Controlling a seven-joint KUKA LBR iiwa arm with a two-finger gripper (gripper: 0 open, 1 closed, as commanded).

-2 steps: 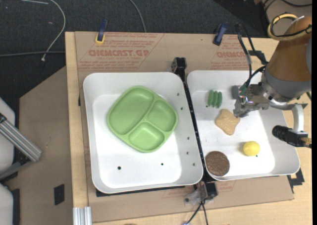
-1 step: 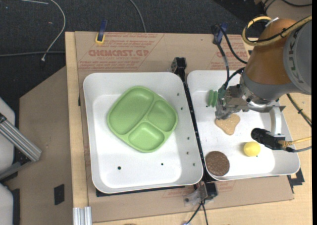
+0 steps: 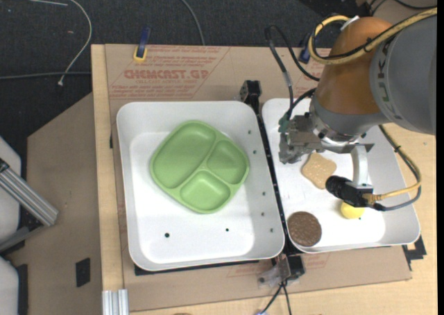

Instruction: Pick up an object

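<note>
The right bin holds a tan slice of toast, a brown round disc near its front left corner, and a small yellow object partly under a black cable fitting. My gripper hangs over the left part of this bin, just left of the toast and above it. The grey and orange arm covers the back of the bin.
The left bin carries a green divided plate lying flat in its middle. A black divider runs between the two bins. Cables loop around the arm at the upper right, and cardboard lies under both bins.
</note>
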